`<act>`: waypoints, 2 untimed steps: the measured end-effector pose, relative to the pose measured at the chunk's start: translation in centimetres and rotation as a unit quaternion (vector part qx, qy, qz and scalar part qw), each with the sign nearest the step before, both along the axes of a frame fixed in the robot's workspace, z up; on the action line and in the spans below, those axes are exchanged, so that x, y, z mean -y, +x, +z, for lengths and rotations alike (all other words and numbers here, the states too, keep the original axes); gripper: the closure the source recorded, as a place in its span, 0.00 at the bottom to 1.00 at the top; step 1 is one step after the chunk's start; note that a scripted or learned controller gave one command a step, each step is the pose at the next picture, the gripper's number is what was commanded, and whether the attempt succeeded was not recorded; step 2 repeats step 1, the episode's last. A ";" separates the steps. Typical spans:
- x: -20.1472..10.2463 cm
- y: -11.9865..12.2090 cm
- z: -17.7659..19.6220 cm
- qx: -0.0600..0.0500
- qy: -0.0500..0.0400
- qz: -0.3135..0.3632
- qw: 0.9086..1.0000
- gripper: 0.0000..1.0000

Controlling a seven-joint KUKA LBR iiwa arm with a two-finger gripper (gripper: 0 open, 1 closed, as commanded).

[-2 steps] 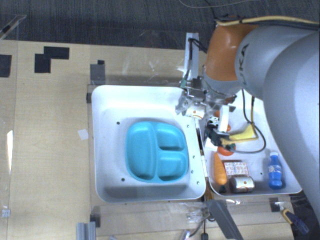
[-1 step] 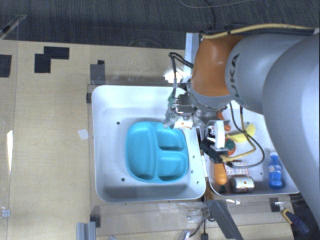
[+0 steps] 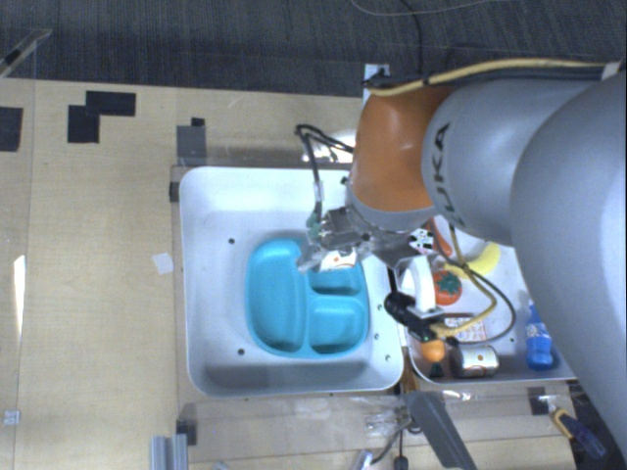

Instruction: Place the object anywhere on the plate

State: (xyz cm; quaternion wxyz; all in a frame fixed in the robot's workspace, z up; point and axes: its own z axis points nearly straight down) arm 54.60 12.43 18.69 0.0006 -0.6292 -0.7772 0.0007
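Sitting under the jaws (image 3: pixel 333 253) is a small white and orange object (image 3: pixel 339 258), at the upper edge of the blue plate (image 3: pixel 279 297), over its upper right compartment. The jaws are low over this object and seem to touch it, but whether they are parted or clenched on it cannot be told, since the wrist hides them. The blue plate is a divided tray with one long compartment on the left and two smaller ones on the right; it lies in the left white bin (image 3: pixel 211 262). The grey arm (image 3: pixel 529 145) with its orange band (image 3: pixel 392 160) reaches in from the right and covers much of the right bin (image 3: pixel 490 372), where an orange fruit-like thing (image 3: pixel 432 352), a blue bottle (image 3: pixel 538 343) and a yellow item (image 3: pixel 487 256) lie among other clutter. Both bins rest on the pale wooden bench (image 3: pixel 88 292)
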 end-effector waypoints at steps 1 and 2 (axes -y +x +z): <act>0.0 0.0 0.0 0.000 0.000 0.000 1.000 0.00; 0.0 0.0 0.0 0.000 0.000 0.000 1.000 0.00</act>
